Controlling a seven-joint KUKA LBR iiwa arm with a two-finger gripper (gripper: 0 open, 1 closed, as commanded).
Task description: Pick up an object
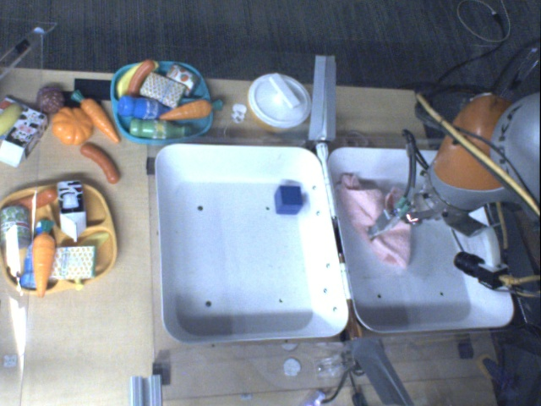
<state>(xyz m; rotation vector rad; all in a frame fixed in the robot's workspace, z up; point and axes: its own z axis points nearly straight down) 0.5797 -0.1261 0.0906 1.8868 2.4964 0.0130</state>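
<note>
A crumpled pink cloth (369, 206) lies in the left half of the right bin (439, 303). My gripper (396, 216) is low over the cloth's right side and seems to touch it; the grey arm with its orange band (473, 155) reaches in from the right. A small blue cube (289, 198) sits alone in the upper right part of the left bin (228, 294), well apart from the gripper.
On the bench to the left stand a blue bowl of toy food (161, 100), a yellow plate of toy food (55, 239), and a loose pumpkin (71, 127), carrot and sausage (101, 162). A white lidded bowl (281, 100) sits behind the bins. Cables hang at the right.
</note>
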